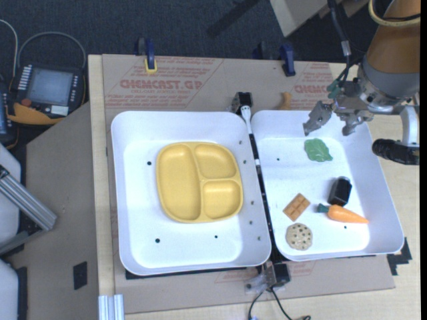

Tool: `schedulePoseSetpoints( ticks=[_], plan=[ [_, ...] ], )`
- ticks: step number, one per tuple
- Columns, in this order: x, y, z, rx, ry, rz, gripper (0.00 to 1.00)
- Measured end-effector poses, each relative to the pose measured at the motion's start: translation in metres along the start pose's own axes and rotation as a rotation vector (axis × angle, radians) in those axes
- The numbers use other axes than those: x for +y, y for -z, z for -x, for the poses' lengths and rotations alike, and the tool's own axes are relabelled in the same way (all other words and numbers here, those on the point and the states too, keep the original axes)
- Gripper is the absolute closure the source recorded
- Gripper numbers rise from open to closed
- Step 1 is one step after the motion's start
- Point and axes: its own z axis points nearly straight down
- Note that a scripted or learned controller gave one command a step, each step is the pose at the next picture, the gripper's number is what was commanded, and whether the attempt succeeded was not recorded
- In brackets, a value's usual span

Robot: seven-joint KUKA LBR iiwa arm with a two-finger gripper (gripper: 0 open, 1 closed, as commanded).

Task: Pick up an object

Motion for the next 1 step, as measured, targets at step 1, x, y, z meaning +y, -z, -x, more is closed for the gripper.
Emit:
schedulePoseSetpoints(
  ticks=[1],
  plan=[
    [0.0021,0.0068,-0.0001,-0.001,0.002,0.012,0.0]
  ],
)
